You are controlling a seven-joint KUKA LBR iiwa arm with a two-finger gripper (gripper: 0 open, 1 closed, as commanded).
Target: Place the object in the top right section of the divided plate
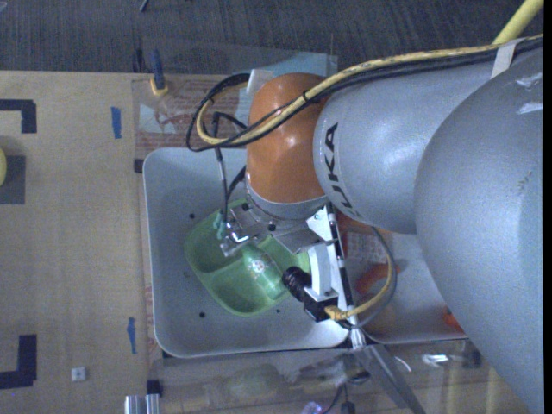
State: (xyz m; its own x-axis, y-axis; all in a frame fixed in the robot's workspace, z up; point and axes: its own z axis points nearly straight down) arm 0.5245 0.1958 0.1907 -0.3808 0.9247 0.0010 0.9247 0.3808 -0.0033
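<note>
**Arm Looms Over Green Divided Plate in the Left Bin**

The grey KUKA arm (431, 171) fills the right side, its orange band (280, 136) bulging over the tabletop (69, 257) with yellow and black cables (211, 119) looping off it. Beneath it sits a shallow white bin (168, 257), and in that bin lies the green divided plate (246, 287), partly covered by the wrist. The hand (233, 235) hangs at the plate's upper edge; whether it is released or clenched, I cannot tell, and I cannot make out any object in it. The second bin (414, 322) is mostly hidden behind the arm; something orange (373, 276) and a smaller orange bit (453, 319) peek out there, too obscured to name.
</note>
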